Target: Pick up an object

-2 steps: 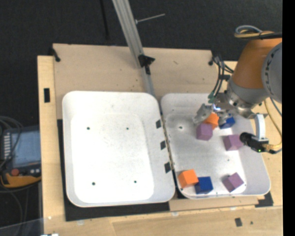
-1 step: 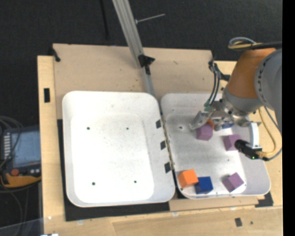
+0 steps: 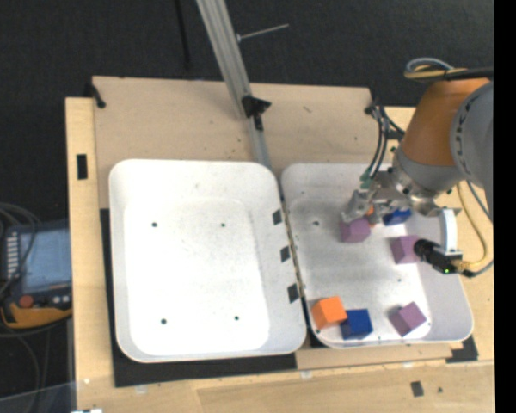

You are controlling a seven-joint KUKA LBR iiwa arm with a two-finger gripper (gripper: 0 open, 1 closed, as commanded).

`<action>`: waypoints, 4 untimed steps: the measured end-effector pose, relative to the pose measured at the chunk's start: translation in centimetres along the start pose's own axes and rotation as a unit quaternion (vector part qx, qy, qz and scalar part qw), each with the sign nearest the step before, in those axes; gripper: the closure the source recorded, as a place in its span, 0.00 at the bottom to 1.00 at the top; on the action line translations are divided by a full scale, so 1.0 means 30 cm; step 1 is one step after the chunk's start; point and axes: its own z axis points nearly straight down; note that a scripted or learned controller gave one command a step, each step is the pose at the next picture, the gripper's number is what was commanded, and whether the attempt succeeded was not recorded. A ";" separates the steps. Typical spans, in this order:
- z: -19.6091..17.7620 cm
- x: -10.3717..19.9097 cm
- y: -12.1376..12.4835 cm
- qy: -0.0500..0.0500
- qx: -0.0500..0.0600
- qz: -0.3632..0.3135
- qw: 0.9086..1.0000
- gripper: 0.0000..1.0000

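- Purple block (image 3: 355, 231) sits right under the claw (image 3: 362, 208), touching its tips; grip state can't be told
- Right bin (image 3: 314, 196) wall is well left, open floor between
- Block's small, matte purple cube

Matt white plastic bins (image 3: 198, 179) on a pale wooden bench (image 3: 327, 97)
Blocks (image 3: 330, 311) look smooth and matt; the arm (image 3: 439, 136) glossy.

Arm reaching in from the right, gripper low

The grey arm (image 3: 473, 136) enters from the right edge, and its orange band (image 3: 434, 132) sits above the wrist. The wrist points down and to the left. The gripper (image 3: 362, 209) hangs at its end, with cables running along the wrist beside it.
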 end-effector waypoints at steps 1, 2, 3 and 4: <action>-0.172 0.007 -0.026 0.000 -0.001 -0.001 1.000 1.00; -0.248 0.002 -0.023 0.000 0.000 -0.002 1.000 1.00; -0.227 0.162 -0.013 0.001 0.002 -0.007 1.000 1.00; -0.273 0.327 -0.021 0.001 0.001 -0.007 1.000 1.00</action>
